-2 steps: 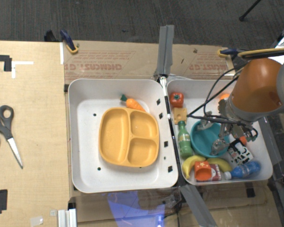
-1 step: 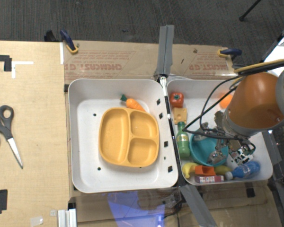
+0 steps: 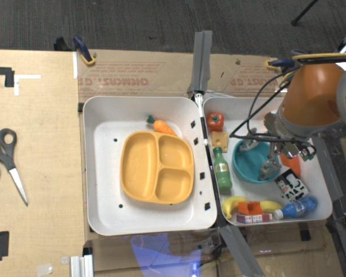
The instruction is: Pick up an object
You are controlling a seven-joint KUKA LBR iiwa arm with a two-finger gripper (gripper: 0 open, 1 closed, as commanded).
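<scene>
My gripper (image 3: 271, 165) hangs low in the right bin (image 3: 317, 212), at the right rim of a teal bowl (image 3: 249, 163). An orange object (image 3: 292, 164) lies just right of it, and a black-and-white box (image 3: 290, 185) sits just in front. Along the bin's left side are a red tomato (image 3: 215, 120), a small wooden block (image 3: 219, 141) and a green bottle (image 3: 222, 171). At the front lie a yellow banana (image 3: 237, 203), a red-orange box (image 3: 251, 210) and a blue bottle (image 3: 297, 207). The arm's orange band hides the bin's back right.
The left bin (image 3: 98, 172) holds a yellow divided plate (image 3: 157, 167) and a carrot (image 3: 161, 126) behind it. Scissors (image 3: 8, 160) lie on the wooden bench at the far left. Cables run from the arm across the right bin's back.
</scene>
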